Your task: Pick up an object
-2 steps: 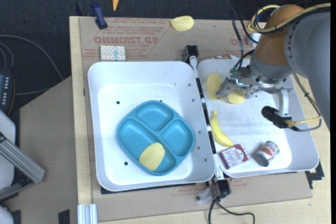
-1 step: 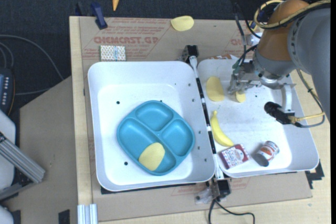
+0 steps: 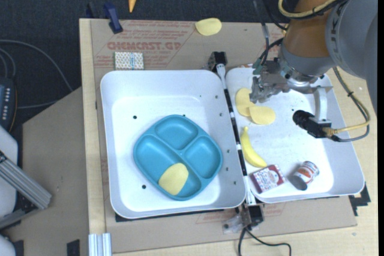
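Target object: pale yellow chips (image 3: 255,108), two overlapping pieces at the left side of the right bin (image 3: 336,180), just under the end effector.
End effector (image 3: 261,93): low over the upper chip, seemingly touching or just above it; whether it is open or closed I cannot tell, and nothing is visibly held.
Step in hand: judged as the descent onto a chip, grasp not yet proven.
Next move: calls for closing on a thin, flat piece, then a straight lift.
Nearby: banana (image 3: 251,150) below the chips; red packet (image 3: 267,178) and small can (image 3: 304,174) near the front wall.
Left bin (image 3: 120,90): blue divided plate (image 3: 177,156) carrying a yellow piece (image 3: 174,178).
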You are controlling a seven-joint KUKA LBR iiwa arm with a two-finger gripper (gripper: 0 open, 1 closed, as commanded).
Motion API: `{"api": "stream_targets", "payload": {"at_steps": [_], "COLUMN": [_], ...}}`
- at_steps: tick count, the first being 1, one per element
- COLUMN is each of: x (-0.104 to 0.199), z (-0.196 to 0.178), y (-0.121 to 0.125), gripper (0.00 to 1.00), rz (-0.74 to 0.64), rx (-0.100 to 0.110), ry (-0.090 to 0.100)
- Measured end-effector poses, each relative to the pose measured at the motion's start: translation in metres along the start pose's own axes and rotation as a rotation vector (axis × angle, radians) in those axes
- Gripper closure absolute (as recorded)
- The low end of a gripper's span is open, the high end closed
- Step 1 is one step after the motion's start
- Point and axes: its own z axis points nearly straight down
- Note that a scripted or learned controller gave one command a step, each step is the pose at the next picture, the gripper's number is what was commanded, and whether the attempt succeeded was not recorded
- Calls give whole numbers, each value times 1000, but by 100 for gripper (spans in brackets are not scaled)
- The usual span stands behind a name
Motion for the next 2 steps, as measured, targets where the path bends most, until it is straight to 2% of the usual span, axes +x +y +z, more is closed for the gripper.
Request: {"api": "stream_targets", "payload": {"at_steps": [1, 2], "x": [0, -52], "z": [0, 101], "y": [0, -72], "gripper": [0, 0], "rz": [0, 3], "rx": [1, 2], "ry": [0, 0]}}
